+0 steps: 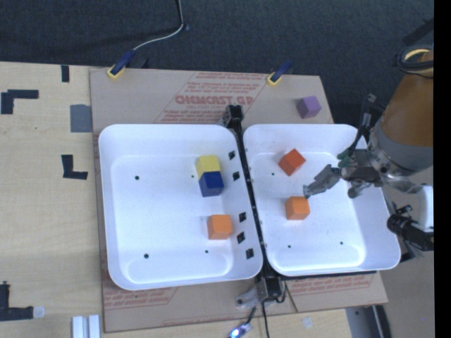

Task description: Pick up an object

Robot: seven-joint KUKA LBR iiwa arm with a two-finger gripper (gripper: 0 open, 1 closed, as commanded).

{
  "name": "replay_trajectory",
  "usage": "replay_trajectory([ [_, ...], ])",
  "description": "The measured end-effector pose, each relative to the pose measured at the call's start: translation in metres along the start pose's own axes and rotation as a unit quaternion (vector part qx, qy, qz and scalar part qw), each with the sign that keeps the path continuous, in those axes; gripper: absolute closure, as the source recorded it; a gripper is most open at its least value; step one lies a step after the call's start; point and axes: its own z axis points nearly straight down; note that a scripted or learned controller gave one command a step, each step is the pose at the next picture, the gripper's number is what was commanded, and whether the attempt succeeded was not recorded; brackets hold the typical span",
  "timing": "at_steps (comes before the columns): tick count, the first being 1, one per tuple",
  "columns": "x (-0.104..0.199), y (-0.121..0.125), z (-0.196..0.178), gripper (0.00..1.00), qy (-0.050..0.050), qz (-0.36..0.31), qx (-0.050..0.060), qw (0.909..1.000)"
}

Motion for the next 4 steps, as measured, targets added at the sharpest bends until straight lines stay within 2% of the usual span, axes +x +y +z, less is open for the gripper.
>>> replay_trajectory([
  [1, -0.003, -0.009, 0.201, 0.0, 0.0, 0.0, 0.002, 1.0],
  [2, -0.003, -0.007, 0.184, 1.0, 0.0, 0.001, 0.001, 1.0],
  [3, -0.05, 0.027, 0.194, 1.0, 0.001, 0.0, 0.0, 1.0],
  [4, -0.067, 0.075, 0.193, 1.0, 0.0, -0.001, -0.002, 1.0],
])
